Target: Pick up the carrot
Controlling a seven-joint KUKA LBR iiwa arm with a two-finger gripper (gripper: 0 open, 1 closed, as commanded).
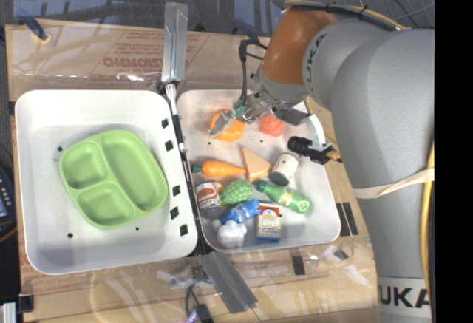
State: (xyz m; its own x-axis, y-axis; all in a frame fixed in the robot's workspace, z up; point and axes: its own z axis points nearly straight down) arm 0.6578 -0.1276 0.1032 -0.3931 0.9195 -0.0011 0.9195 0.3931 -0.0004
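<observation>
You're looking at the approach step, and it isn't on target yet. The carrot (219,168) lies flat in the right bin (325,196), close against that bin's left wall, its orange body pointing toward a tan wedge (256,164) that sits just beside its tip. Nothing is holding it.

Your gripper (238,114) is farther up the bin from the carrot, toward the back wall, low over an orange piece (228,126) that is not the carrot. The jaws look slightly apart, with metal tips either side of that orange piece's upper edge, but you can't tell from here whether they actually pinch it. A pink lump (271,124) sits just beside the gripper, on the side away from the carrot.

So, as I read it, the grasp is still to come. The next move calls for lifting clear of the orange piece, travelling down the bin toward the carrot, and turning the wrist so the jaws span the carrot's narrow width rather than its length.

Watch the crowding: beyond the carrot, toward the bin's front wall, a small can (209,196) and a green cluster (237,191) sit near it, and the wedge is close, so a descent mid-body looks safest. The left bin's green plate (112,177) is well apart and plays no part.
</observation>
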